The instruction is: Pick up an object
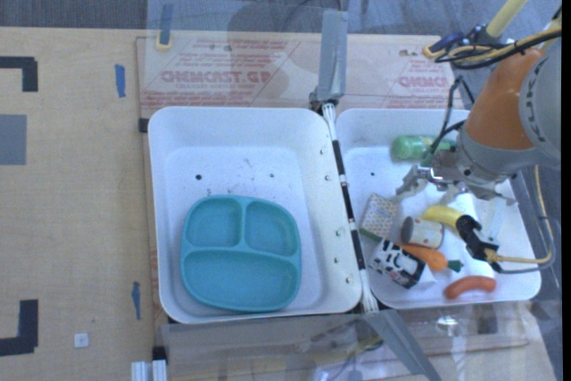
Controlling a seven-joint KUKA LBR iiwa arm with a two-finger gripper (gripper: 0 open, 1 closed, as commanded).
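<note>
Objects crowd the right bin (526,281), toward the bench's front right corner: a yellow banana (443,215) with an orange carrot (426,256) just in front of it, a black-and-white cow-patterned piece (395,263) at the carrot's left end, a red sausage (469,285) near the bin's front wall, a speckled tan sponge-like block (379,213) by the divider, and a green thing (412,146) toward the back — blurred, its kind hard to tell. The hand (443,183) hangs low just behind the banana; whether it is released or clenched cannot be told, and nothing shows between its fingers. The arm hides the bin's right rear part. In the left bin (169,138) lies a teal divided plate (240,252), near the front wall.
</note>
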